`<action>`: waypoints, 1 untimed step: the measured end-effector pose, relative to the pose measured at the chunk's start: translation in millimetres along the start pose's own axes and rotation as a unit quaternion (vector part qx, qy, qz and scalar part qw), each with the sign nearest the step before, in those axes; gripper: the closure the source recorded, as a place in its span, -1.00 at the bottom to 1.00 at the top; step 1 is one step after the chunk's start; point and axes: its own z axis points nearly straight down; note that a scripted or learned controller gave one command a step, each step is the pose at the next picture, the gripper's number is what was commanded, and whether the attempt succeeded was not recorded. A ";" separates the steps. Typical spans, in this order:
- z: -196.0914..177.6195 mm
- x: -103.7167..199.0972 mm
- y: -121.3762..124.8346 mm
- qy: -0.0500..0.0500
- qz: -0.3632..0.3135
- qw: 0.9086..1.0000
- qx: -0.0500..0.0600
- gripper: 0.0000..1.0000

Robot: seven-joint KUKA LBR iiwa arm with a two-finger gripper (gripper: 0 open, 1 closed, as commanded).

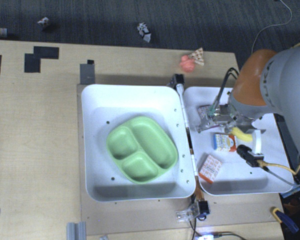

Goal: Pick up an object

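I have the gripper [216,118] down inside the right bin [270,184], near its far left part and close to the wall it shares with the left bin [90,134]; the metal at its tip is too tangled with cables and glare for me to say how the jaws stand, and I see nothing clearly caught in them. The nearest candidates lie toward the bin's near edge from the tip: a small blue and orange packet [223,142] just beside it, a yellow piece [241,134] to that packet's right under the wrist, and a red and white box [210,167] further on, near the bin's near left corner, with its long axis slanted. The green divided tray [141,148] sits alone in the left bin, well apart across the wall. I judge the packet the shortest reach.
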 end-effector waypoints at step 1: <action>-10.8 0.7 1.4 0.000 -0.002 1.000 -0.002 1.00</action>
